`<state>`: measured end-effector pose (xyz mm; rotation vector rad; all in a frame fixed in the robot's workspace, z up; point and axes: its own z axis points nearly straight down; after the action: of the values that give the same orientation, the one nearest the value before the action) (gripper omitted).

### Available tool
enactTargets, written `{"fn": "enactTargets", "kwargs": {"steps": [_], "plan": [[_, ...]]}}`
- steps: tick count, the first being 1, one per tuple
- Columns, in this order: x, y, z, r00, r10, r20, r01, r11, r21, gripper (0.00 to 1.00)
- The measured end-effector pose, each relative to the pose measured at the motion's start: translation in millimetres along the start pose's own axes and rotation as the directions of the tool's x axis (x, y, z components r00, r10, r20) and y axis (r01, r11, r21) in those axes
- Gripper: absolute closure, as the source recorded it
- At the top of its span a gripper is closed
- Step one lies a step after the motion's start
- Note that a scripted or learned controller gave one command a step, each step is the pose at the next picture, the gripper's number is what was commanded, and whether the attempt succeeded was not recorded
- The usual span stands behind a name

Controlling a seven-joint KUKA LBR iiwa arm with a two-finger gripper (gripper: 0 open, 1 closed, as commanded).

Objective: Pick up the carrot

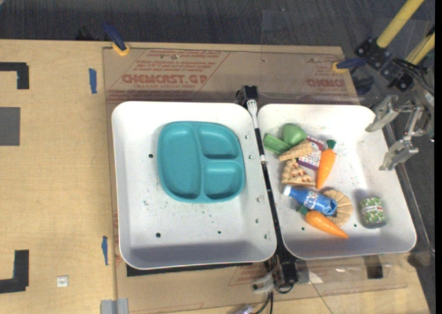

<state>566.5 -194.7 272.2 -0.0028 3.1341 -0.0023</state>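
Approach step: gripper (399,141) at right bin (397,233) edge, fingers apart, holding nothing; next, descend over carrot (326,165).

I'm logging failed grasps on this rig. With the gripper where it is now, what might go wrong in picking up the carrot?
1. Two carrots lie in the right bin: an upper carrot and a lower carrot. The program may dither between them.
2. Both sit in clutter. The upper carrot touches the waffle pieces; the lower lies against the blue bottle. A neighbour could be grabbed or pushed instead.
3. The gripper hangs at the bin's right rim and may clip it when descending.
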Motion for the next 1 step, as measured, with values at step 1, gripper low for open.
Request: {"fn": "enactTargets", "kwargs": {"steps": [1], "plan": [[31.1, 43.6, 137.6, 0.994, 0.105, -0.013, -0.105, 0.994, -0.005, 0.0]]}}
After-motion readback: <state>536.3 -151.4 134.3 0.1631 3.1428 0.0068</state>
